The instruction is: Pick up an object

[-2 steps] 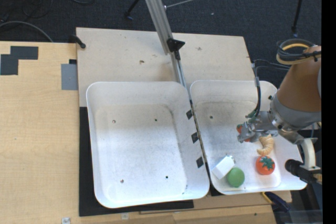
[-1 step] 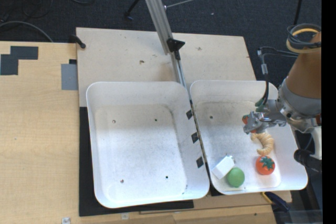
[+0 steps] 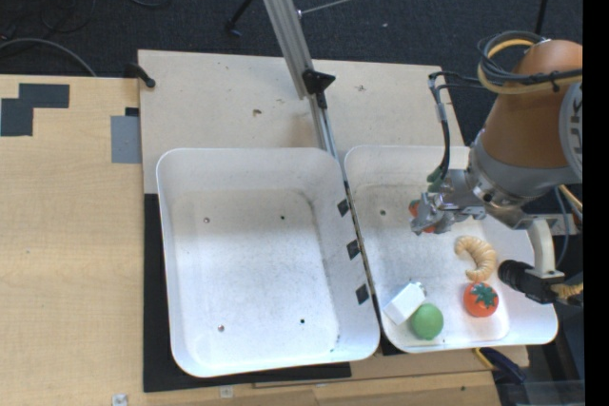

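- Plastic, we judge, and light: the tomato toy (image 3: 481, 299), green ball (image 3: 427, 320), tan croissant-like piece (image 3: 476, 255) and white block (image 3: 405, 301) lie at the near end of the right bin (image 3: 381, 171).
- The round ones may roll; we would grip the croissant across its middle.
- Gripper (image 3: 427, 214) hovers over that bin; we cannot tell its state.

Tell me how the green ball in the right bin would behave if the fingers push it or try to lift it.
The green ball looks round and smooth, so a push would probably make it roll. It touches a white block on one side, which may stop it that way. Its curved surface could slip from the fingers unless they close across its middle.
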You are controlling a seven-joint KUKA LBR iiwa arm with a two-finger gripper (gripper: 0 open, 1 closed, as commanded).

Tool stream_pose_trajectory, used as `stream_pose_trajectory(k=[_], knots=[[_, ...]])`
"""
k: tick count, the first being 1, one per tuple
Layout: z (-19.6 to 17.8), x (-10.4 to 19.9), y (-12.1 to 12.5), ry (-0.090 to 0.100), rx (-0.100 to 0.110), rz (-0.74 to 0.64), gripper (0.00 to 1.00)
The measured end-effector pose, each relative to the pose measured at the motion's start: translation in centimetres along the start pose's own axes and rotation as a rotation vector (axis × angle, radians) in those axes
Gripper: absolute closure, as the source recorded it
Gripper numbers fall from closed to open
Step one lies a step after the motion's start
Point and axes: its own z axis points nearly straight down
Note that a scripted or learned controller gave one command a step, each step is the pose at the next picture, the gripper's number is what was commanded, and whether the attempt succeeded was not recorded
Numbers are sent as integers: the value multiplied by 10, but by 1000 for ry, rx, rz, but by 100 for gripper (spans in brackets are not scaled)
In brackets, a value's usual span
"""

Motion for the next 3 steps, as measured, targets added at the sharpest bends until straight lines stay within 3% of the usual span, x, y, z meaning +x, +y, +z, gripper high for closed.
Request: stream_pose_trajectory(k=[3], knots=[[3,132,67,-1,0,1,100]])
